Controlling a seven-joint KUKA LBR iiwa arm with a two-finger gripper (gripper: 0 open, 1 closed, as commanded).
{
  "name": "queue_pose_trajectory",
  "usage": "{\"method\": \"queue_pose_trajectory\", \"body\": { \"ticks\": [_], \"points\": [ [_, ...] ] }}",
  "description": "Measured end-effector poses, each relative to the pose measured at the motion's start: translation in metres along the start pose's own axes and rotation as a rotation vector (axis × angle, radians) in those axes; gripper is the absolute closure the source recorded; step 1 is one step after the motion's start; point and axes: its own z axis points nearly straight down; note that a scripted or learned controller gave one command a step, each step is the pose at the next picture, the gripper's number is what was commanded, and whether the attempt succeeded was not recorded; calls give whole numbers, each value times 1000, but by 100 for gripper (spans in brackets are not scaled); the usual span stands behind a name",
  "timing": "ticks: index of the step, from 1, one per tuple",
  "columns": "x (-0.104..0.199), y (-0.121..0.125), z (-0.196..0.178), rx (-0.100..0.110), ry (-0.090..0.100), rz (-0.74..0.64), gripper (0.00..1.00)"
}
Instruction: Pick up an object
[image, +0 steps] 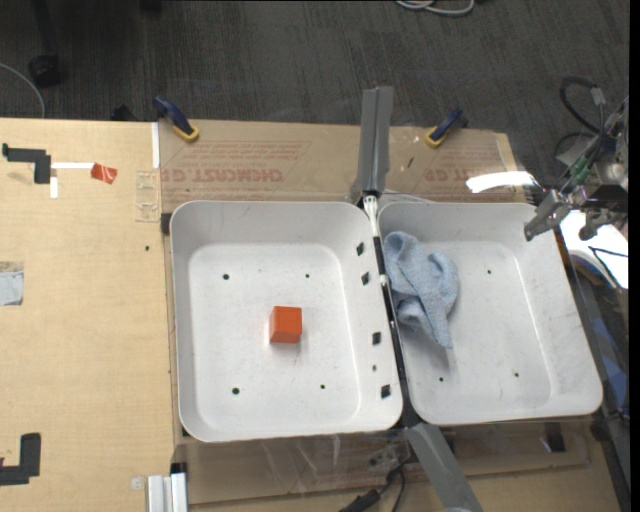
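An orange-red cube (286, 325) rests on the floor of the left bin (200, 300), a little left of its middle. A crumpled light-blue cloth (424, 291) lies in the right bin (520, 330), bunched against its left wall. My gripper (543, 218) is at the far right corner of the right bin, above the rim, small and partly hidden among cables. It is far from both the cloth and the cube, and I see nothing held in it.
A grey divider bar (375, 140) runs between the bins at the back. Two clamps (176, 118) (443, 128) hold the cardboard behind them. A wooden tabletop (70, 300) lies to the left. Cables and equipment (600, 160) crowd the right edge.
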Motion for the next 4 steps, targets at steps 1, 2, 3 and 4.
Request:
{"method": "queue_pose_trajectory", "body": {
  "ticks": [1, 2, 3, 4],
  "points": [
    [-22, 6, 119, -2, 0, -269, 0],
    [-33, 0, 136, -2, 0, -248, 0],
    [-27, 7, 195, -1, 9, -222, 0],
    [-29, 8, 184, -5, 3, -218, 100]
  ]
}}
